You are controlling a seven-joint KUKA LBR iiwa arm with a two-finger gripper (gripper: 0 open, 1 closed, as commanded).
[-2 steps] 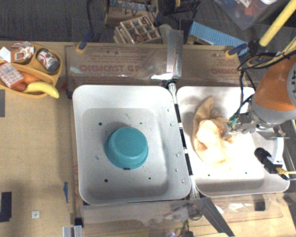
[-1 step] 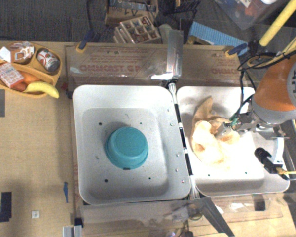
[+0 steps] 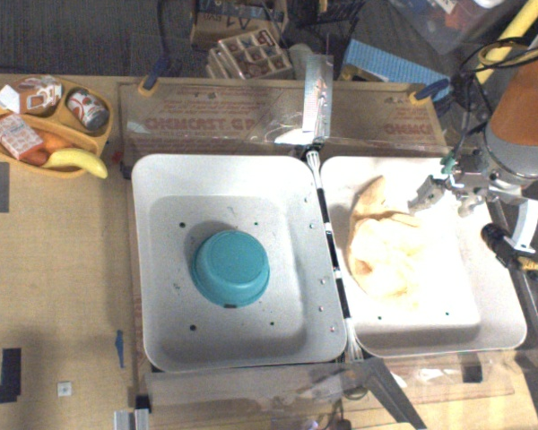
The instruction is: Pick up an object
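A pale yellow cloth (image 3: 381,249) lies crumpled in the right bin (image 3: 493,321), with one flap raised toward the bin's far left corner. My gripper (image 3: 421,195) hangs over the far part of that bin. Its tip is right at the cloth's upper right edge, and I cannot make out whether it touches the fabric. A teal bowl (image 3: 231,267) sits upside down in the middle of the left bin (image 3: 161,195), well away from the gripper.
A yellow tray (image 3: 45,133) with a banana and snack packs rests on the bench at the far left. Cardboard panels (image 3: 215,119) stand behind both bins. Cables and the arm's body (image 3: 520,124) crowd the right side.
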